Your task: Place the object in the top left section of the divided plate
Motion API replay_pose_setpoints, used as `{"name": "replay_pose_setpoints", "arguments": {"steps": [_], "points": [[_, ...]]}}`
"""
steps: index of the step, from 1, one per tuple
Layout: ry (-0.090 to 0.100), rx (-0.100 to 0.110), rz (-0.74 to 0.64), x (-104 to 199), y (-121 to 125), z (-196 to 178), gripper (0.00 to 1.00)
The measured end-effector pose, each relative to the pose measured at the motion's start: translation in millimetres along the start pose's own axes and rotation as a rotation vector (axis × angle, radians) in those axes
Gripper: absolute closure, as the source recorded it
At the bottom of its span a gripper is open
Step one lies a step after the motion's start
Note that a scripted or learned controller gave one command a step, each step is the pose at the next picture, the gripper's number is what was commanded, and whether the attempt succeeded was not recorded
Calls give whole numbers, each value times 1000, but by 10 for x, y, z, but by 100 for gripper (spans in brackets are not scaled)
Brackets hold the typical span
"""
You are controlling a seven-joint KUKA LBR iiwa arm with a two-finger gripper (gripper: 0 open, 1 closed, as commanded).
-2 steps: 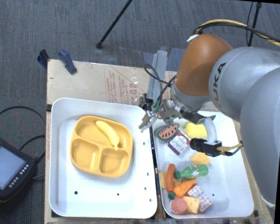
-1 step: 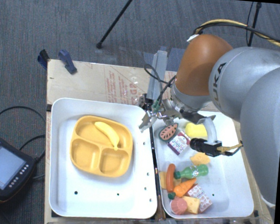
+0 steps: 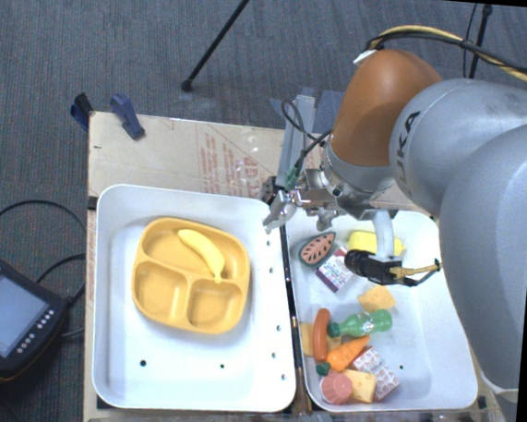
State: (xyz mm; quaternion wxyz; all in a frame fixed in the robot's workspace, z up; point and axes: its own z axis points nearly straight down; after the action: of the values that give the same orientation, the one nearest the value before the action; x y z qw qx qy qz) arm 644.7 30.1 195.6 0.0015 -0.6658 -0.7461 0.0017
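We saw the banana [image 3: 202, 253] in the yellow plate [image 3: 158, 290], left of centre; the gripper [image 3: 278, 211] sat mid-frame (open or closed, we couldn't tell).

The banana [image 3: 202, 251] and divided plate [image 3: 158, 290] are yellow, the left bin [image 3: 113, 349] white. The watermelon slice [image 3: 316, 248] is red with dark seeds.

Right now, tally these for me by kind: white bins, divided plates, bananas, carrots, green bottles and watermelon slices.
White bins: 2, left and right
Divided plate: 1
Banana: 1
Carrot: 1
Green bottle: 1
Watermelon slice: 1
Total: 7
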Motion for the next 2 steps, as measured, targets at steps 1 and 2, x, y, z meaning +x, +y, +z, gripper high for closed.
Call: {"name": "replay_pose_setpoints", "arguments": {"steps": [1,2], "points": [[0,0,-1,3,-1,2,0],[0,1,-1,3,-1,2,0]]}}
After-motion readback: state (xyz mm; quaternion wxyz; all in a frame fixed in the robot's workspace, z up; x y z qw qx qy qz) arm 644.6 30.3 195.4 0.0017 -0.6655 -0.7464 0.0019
